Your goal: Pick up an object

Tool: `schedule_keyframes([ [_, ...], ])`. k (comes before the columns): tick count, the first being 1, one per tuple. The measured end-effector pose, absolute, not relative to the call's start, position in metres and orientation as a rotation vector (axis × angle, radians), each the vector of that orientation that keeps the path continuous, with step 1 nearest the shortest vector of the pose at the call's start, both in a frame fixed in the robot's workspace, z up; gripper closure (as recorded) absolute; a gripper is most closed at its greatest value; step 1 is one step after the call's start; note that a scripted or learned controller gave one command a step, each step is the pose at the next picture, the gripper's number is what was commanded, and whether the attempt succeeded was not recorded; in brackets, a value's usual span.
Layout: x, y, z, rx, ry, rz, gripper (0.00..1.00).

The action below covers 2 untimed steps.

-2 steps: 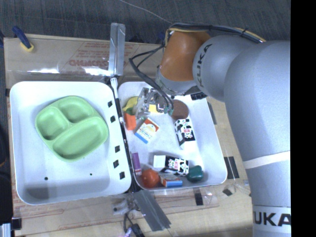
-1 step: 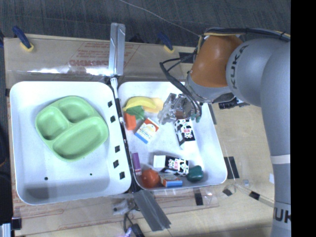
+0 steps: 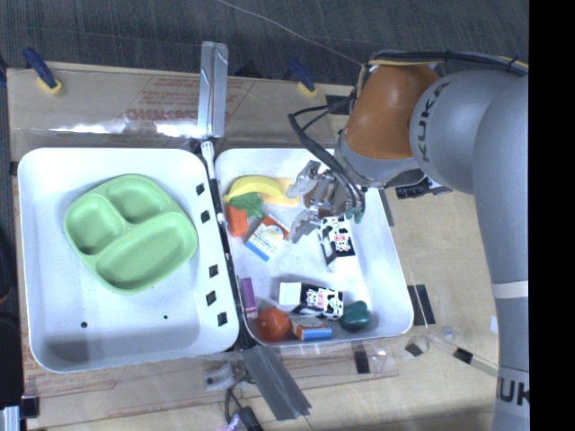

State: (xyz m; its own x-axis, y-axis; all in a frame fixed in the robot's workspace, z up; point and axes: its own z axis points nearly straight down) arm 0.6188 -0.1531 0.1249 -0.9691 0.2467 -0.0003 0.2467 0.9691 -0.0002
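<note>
Two white bins side by side; left bin point(image 3: 40, 268) holds a green divided plate point(image 3: 131, 230), lying flat. Right bin point(image 3: 395, 281) holds the clutter: banana point(image 3: 258, 188) at the far side, a carrot point(image 3: 238, 218) just beside it with a green leafy piece on top, a small orange-and-blue carton point(image 3: 267, 238) near the middle; along the near wall a tomato point(image 3: 274, 324), a white block point(image 3: 289, 294), a cow-print carton point(image 3: 322, 301), a dark green piece point(image 3: 356, 314). Arm reaches in from the right, orange band above the wrist; gripper point(image 3: 310, 206) low over the right bin, just right of the banana; a second cow-print box point(image 3: 338, 241) lies just below the gripper, apart from the tips as far as can be seen. Jaws: cannot tell whether wide or narrow; nothing seen between them.
</note>
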Motion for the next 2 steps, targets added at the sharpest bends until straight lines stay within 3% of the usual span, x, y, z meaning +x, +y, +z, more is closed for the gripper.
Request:
schedule_keyframes([
  [1,0.627,-0.092,0.098,0.334,3.116,0.0,0.0],
  [2,0.628,-0.091,0.109,0.324,3.116,0.001,1.0],
])
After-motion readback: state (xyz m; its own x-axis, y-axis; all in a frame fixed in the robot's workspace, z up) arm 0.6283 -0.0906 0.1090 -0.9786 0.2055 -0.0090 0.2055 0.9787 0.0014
